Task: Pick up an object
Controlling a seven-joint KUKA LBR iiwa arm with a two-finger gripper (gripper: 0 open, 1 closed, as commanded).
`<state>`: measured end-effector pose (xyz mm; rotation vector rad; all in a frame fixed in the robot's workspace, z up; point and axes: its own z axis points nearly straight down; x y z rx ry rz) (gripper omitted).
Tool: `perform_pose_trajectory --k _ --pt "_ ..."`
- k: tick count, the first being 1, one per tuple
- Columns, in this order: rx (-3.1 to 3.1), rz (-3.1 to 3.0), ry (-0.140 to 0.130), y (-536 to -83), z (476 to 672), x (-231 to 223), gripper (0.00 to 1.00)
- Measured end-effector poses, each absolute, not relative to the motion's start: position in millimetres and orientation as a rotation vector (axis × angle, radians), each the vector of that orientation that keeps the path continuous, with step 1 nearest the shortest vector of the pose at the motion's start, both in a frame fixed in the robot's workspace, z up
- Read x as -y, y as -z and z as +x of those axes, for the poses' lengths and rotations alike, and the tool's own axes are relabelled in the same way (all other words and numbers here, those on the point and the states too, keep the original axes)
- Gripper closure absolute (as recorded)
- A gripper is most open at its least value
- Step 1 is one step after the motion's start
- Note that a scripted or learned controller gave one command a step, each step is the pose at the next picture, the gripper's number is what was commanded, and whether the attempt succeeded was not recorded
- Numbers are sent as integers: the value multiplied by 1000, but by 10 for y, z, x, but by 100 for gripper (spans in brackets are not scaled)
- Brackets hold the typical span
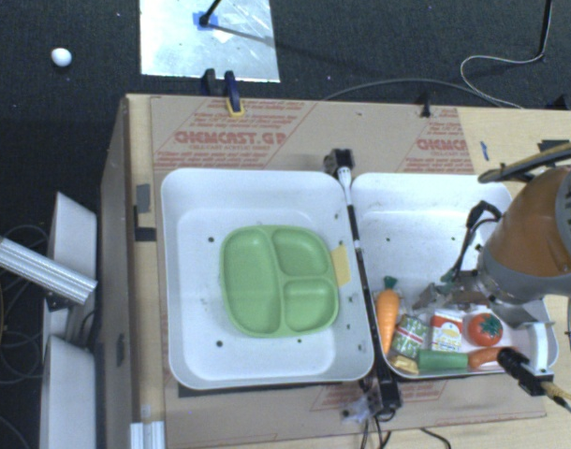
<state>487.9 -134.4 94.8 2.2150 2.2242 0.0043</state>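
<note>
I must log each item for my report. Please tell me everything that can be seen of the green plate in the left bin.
The green plate is a pale green tray with rounded corners that looks like plastic. Raised ridges split it into three compartments, one large and two smaller. It lies flat, slightly turned, on the floor of the left bin, near the middle. A small yellow piece lies at its right edge.

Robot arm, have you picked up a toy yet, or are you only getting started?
Not yet, it seems. Done: the arm has reached over the right bin. In hand: nothing visibly lifted; the gripper hangs low over the toy pile. Left: grabbing and raising one. The carrot, tomato and green piece lie in the bin. The green tray sits in the left bin.
</note>
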Motion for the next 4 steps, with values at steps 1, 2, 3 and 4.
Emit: perform_pose_trajectory --k 1,2,3,4 --pt "-2225 2211 -7 -1051 4889 1343 100" --pt "-2225 2211 -7 -1051 4889 1343 0" --pt "-2212 2215 -1 -868 4881 1183 0" --pt "-2218 2214 -3 -957 4884 1166 100"
